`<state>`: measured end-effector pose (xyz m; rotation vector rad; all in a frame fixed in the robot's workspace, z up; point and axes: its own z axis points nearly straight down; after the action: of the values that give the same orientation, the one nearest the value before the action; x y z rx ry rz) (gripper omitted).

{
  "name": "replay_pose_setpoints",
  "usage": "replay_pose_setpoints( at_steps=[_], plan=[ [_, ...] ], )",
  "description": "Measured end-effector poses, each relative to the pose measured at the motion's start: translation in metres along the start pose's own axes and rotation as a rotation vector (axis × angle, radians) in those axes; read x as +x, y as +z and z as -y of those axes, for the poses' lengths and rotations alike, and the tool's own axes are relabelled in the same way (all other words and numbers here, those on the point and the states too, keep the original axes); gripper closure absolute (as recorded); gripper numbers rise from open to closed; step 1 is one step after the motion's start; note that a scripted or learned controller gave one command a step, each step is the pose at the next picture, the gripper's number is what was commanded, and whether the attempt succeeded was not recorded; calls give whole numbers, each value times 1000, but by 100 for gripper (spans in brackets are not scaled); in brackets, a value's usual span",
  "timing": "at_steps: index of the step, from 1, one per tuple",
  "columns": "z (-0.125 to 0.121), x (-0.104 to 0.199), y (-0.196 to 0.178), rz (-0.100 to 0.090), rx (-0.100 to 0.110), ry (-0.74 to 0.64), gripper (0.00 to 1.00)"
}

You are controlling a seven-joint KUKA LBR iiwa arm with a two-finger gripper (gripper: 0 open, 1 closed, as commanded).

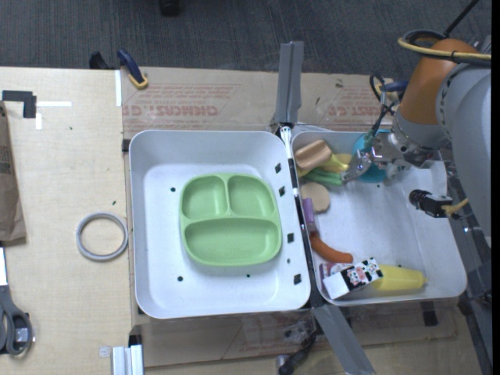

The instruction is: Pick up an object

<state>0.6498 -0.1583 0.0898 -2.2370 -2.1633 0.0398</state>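
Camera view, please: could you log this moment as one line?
gripper low in right white bin | beside tan wooden block | green divided plate in left bin

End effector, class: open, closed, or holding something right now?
End effector: cannot be told; it sits low over the right bin.

At centre frame a pale green divided plate lies in the white left bin. The white right bin holds a tan bread piece, an orange sausage, a yellow bottle and a black-and-white patterned carton. At upper right, the grey arm wears an orange band, and a grey ring lies on the beige bench at left.
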Motion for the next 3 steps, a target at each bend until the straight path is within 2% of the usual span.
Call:
replay_pose_setpoints(
  at_steps=[1,2,3],
  plan=[
    [34,-2,-1,7,-38,-176,0],
    [-8,17,-3,10,-40,-245,0],
    [-10,-40,-1,-11,-25,-379,0]
  ],
)
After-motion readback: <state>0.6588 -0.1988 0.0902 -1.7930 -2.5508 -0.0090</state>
